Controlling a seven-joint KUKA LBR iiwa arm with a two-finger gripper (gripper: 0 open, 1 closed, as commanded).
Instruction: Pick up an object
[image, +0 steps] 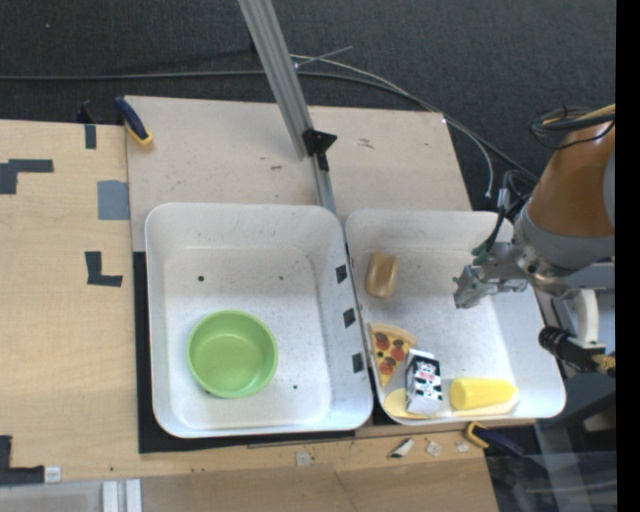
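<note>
Camera view, landmark: the right bin (520, 330), one of two shallow white bins side by side; every place below is given from it.
Arm: grey with an orange band, reaching over the right bin's far right edge.
Gripper (470, 290): hangs over the right bin's middle, nothing visible in it; how wide it stands I cannot tell.
Objects to pick: a tan bread-like piece (381, 274) near the right bin's upper left; a pizza slice (390, 350), a small black-and-white carton (424, 383) and a yellow block (483, 393) crowded along its near edge.
Left bin (165, 300): touching the right bin's left wall, holding a green bowl (233, 352).
Risk, crowding: the carton sits just beside both pizza slice and yellow block, so a descent there may knock a neighbour or grip two things.
Risk, wall: those three lie close to the near wall, which could block the gripper.
Risk, aim: the gripper hangs apart from every object, so a straight drop would likely meet bare floor.
Surface: speckled white bin floors on a pale board over a wooden bench (50, 300).
Room: dark carpet beyond the right bin, cables, a slanted metal pole (285, 80).
</note>
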